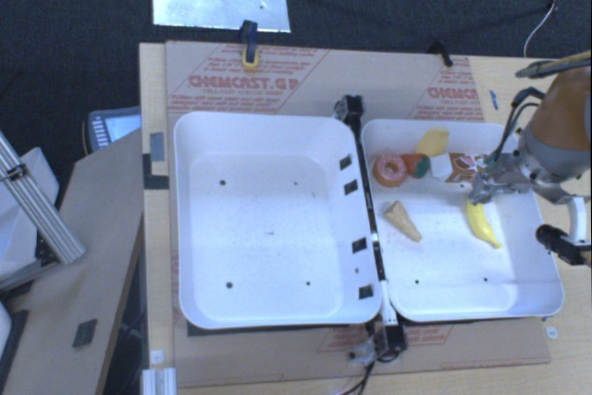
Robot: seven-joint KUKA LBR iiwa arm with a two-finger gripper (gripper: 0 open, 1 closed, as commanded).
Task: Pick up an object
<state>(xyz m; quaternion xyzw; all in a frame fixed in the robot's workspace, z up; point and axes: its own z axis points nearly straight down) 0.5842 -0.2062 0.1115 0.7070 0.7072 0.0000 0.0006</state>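
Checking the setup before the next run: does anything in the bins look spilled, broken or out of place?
Nothing stands out. The doughnut, banana, wedge and other toys lie loose in the right bin, with the gripper above the banana.

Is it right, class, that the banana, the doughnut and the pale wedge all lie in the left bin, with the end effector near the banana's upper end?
Not quite. The camera view shows the banana, doughnut and pale wedge lying in the right bin, not the left bin. The end effector is indeed near the banana's upper end.
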